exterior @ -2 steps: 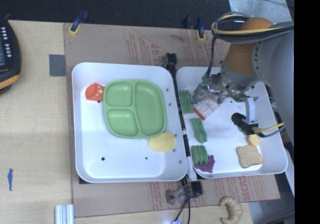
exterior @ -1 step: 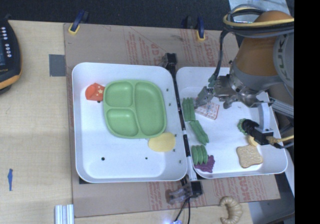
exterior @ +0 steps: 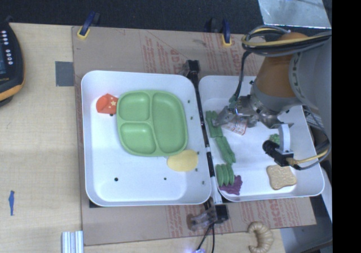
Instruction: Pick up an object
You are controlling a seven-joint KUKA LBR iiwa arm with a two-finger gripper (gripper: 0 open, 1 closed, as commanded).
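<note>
Clear bottle, red-labelled, beside green beans.

the arm enters from the right side of the camera view, its broad grey body filling the upper right corner and sloping down and to the left. the orange band sits just above the wrist, facing the camera, with dark cables looping over its top edge. below the band the grey wrist narrows and tips downward to the left, ending in the gripper, a cluster of metal parts seen almost from above. a black and white fitting with a cable hangs off the lower side of the wrist.
</note>
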